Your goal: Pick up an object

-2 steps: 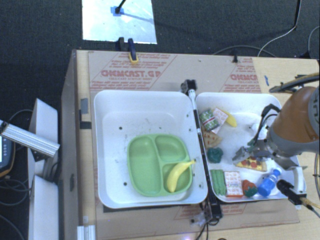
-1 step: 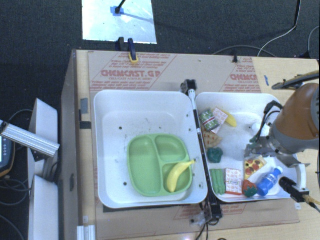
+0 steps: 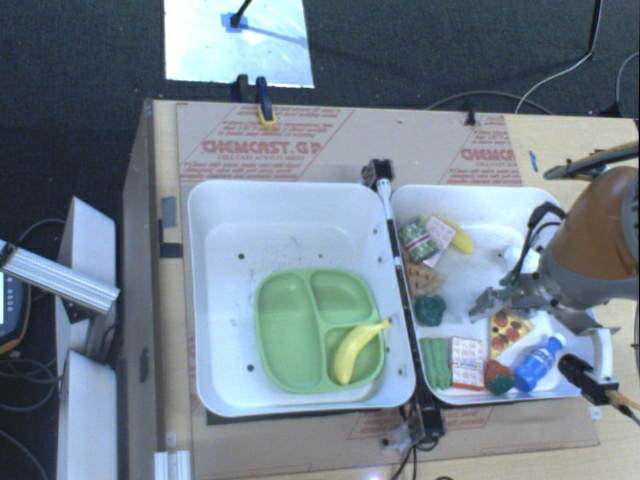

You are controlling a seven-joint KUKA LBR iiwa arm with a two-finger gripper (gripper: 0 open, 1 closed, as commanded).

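Note:
My gripper (image 3: 497, 303) hangs low over the right bin (image 3: 480, 206), reaching in from the right under the orange band of the arm. Just below it lies a pizza slice toy (image 3: 510, 330). A blue bottle (image 3: 536, 362) and a red strawberry toy (image 3: 497, 375) lie at the bin's front right. A dark green broccoli toy (image 3: 431, 311) sits to the gripper's left. Nothing shows as held in the gripper.
The right bin also holds a green and white packet (image 3: 424, 238), a yellow piece (image 3: 462, 240), a cracker (image 3: 424, 280), green beans (image 3: 435, 361) and a red and white pack (image 3: 466, 360). In the left bin (image 3: 230, 218) a banana (image 3: 357, 346) lies on a green divided plate (image 3: 290, 333).

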